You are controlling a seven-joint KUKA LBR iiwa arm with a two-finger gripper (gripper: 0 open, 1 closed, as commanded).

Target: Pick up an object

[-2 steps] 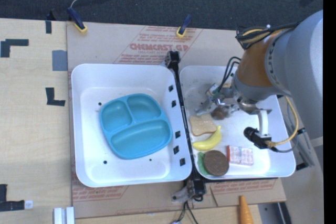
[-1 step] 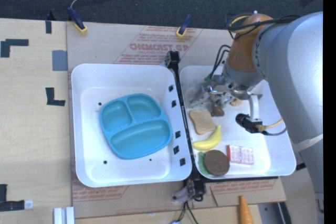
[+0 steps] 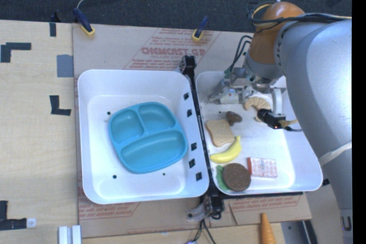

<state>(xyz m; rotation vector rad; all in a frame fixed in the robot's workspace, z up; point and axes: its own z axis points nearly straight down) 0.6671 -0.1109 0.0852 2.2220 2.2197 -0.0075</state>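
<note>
A: Where is the tool right now?

B: Low in the right bin, at its far end, close to the black divider between the two bins. The grey arm comes in from the right, with its orange band just above the wrist.

A: Is it spread or pinched on something?

B: I cannot tell. The metal parts blur together against the white floor, and nothing is clearly seen between them.

A: What could it pick from?

B: Several food-like pieces in that same bin. A small brown lump lies just in front of the tool, with a slice of bread beside it toward the divider. A pale shell-shaped piece sits to the right, under the wrist. Nearer the camera there is a yellow banana, then a dark brown round cookie overlapping something green, and a small red-and-white packet.

A: And the left bin?

B: It holds a blue divided plate, lying flat near the middle, well apart from the tool.

A: Anything else on the surface?

B: Two yellow-and-blue clamps pin a cardboard sheet under the bins, and black tape marks sit on the wood to the left.
</note>
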